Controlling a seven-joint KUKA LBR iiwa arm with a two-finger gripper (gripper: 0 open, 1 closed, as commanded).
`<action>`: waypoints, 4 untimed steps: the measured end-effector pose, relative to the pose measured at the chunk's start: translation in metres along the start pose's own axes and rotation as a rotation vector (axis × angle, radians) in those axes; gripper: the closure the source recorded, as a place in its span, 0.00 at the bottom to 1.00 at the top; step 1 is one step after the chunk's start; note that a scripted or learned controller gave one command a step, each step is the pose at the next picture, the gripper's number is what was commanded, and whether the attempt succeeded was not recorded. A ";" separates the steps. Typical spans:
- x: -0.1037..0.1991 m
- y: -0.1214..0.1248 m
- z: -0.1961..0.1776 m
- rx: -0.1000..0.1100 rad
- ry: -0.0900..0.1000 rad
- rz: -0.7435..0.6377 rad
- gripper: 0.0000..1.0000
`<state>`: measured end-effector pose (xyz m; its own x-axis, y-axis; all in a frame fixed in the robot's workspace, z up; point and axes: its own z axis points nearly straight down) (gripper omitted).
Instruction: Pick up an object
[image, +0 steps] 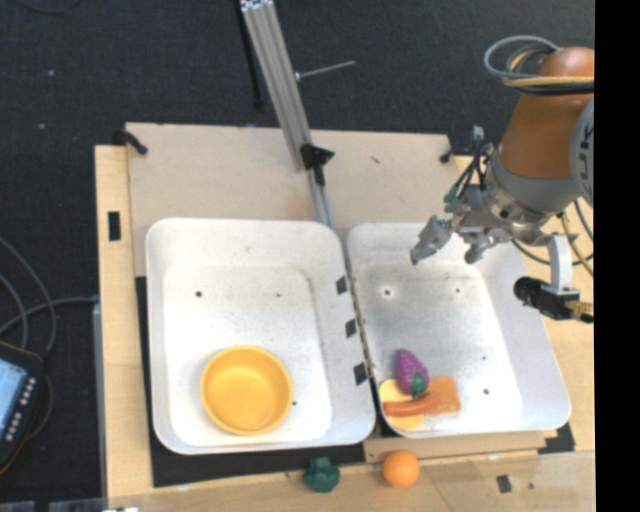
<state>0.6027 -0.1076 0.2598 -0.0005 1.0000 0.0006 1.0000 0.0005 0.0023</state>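
My gripper (455, 246) hangs over the far edge of the right bin (520, 330), its two grey fingers spread open with nothing between them. Near that bin's front left corner lie a purple eggplant-shaped toy (408, 370), an orange carrot-like piece (428, 399) and a pale yellow piece (392, 393) under them, all bunched together. A yellow bowl (246, 389) sits in the left bin (200, 270), toward its front. The gripper is well behind the toy pile and apart from it.
An orange ball (400, 468) and a dark green toy (321, 475) lie on the bench in front of the bins. A slanted aluminium post (285, 95) rises behind the gap between bins. A black fitting (543, 295) sticks out at the right bin's right rim.
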 end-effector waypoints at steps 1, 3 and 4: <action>0.000 0.000 0.000 0.000 0.000 0.000 0.00; 0.007 -0.011 0.100 0.003 -0.001 0.005 0.00; 0.006 -0.011 0.149 0.002 -0.002 0.002 0.00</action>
<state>0.5920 -0.1012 0.1103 0.0019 1.0000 -0.0010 1.0000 -0.0019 0.0003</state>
